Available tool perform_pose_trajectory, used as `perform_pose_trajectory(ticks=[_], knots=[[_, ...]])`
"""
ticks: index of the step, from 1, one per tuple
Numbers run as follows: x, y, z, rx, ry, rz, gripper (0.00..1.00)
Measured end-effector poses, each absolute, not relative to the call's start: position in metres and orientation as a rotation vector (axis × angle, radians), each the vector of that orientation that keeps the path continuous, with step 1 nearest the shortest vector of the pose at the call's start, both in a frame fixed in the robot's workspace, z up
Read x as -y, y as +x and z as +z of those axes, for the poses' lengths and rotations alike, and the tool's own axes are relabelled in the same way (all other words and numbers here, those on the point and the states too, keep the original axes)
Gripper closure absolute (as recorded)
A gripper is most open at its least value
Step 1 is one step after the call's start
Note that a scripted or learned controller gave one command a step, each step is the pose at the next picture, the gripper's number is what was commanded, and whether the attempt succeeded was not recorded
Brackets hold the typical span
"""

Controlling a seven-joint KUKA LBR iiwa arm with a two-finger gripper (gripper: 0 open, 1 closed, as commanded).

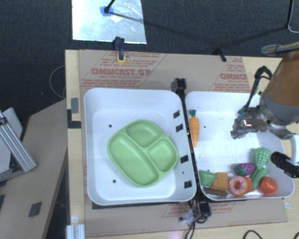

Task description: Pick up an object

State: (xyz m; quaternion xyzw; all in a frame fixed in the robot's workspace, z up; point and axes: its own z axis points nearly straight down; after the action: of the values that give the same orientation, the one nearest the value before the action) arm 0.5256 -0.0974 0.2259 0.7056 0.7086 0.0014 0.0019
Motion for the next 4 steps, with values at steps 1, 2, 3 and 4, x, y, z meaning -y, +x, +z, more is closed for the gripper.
perform_pose_trajectory(ticks=[1,2,3,4], knots=[[0.07,0.577,0.216,-2.229,2.21,0.006,1.0],[0.051,0.624,0.232,-2.228,2.208,0.008,1.0],[0.061,0.619,0.216,-2.221,2.22,0.0,1.0],[0.051,0.611,0.233,-2.226,2.215,0.003,1.0]])
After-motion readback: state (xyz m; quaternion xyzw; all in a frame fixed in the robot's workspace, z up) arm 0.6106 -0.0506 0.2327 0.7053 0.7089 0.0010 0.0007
